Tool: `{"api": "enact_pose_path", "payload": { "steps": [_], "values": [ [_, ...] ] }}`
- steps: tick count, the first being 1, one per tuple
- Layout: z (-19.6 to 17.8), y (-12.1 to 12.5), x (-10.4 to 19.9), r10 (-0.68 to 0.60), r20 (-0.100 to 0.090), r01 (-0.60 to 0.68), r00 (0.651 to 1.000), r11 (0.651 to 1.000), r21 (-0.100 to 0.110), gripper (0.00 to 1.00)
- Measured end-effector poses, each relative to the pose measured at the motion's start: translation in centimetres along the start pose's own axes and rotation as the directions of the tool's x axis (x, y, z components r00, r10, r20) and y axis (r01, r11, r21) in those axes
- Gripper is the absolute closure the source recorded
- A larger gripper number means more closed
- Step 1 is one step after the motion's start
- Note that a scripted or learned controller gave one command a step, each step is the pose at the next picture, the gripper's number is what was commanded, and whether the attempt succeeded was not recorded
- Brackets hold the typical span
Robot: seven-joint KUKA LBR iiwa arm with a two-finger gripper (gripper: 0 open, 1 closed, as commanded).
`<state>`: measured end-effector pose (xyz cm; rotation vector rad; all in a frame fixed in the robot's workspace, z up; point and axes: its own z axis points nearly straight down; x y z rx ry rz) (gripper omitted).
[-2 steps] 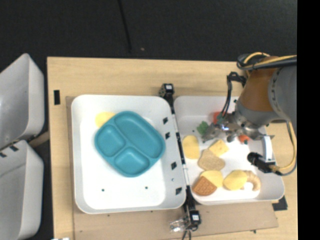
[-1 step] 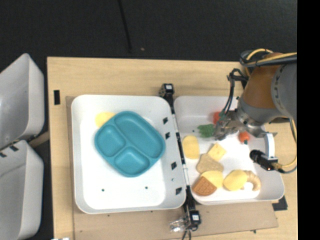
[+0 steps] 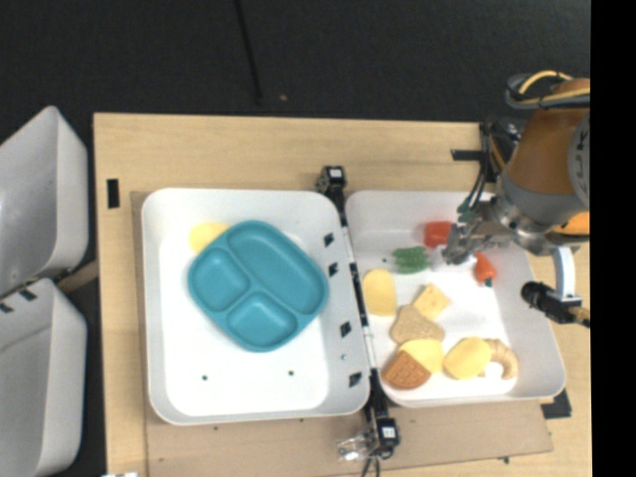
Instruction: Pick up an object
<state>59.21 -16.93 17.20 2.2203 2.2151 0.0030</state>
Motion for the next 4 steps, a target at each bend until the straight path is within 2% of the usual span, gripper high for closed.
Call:
{"api": "enact_pose_path", "payload": {
  "steps": [1, 2, 3, 4],
  "values": [
    [-5.5, 1.1, 0.3, -0.005, 0.000, 0.005, 1.000, 1.000, -0.002, 1.00],
    [-6.9, 1.2, 0.2, -0.006, -0.002, 0.006, 1.000, 1.000, 0.003, 1.00],
    [-7.4, 0.2, 6.0, -0.009, -0.004, 0.009, 1.000, 1.000, 0.003, 1.00],
    [-7.3, -1.1, 10.0, -0.008, -0.003, 0.008, 1.000, 1.000, 0.005, 1.00]
  ]
}}
